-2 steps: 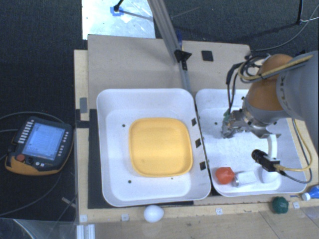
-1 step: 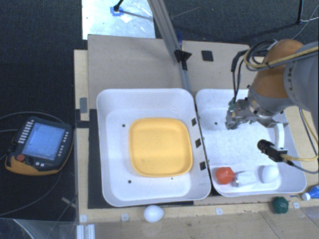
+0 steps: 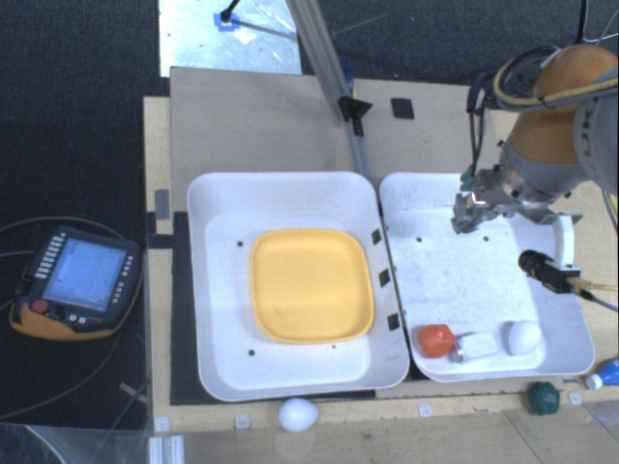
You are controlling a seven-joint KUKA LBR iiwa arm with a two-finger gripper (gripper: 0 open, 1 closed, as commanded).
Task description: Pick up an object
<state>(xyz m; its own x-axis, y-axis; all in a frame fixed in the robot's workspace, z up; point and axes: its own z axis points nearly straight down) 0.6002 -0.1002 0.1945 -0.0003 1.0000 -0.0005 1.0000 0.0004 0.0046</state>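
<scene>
**Pincer high in the right bin, the pickings along the bottom wall**

The pincer [image 3: 465, 218] hangs over the upper part of the right bin [image 3: 406, 193], right of frame centre, on the grey arm that comes in from the upper right. At this slant I cannot tell whether it stands wide or narrow, and nothing is seen held in it. The white floor under it is bare, so this reads as a pose above the bin and not a grasp.

The likely targets lie well apart from it, in a row along the bin's lower wall: a red lump [image 3: 434, 339], a short white tube [image 3: 474, 346] touching or just beside it, and a white ball [image 3: 523, 337] further right. Their place against the wall probably matters. A descent there leaves little room on the wall side, and the red lump and the tube crowd each other. The ball looks free on both sides, but, being round, it may roll.

In the left bin [image 3: 208, 259] a yellow plate [image 3: 311, 285] lies flat at the middle. I judge it a poor pick, being broad and low.

Outside the bins, at the lower edge of the frame, a white egg shape [image 3: 298, 415] and a green ball [image 3: 544, 397] rest on the bench [image 3: 261, 124]. A handheld control unit [image 3: 73, 280] sits at far left.
</scene>
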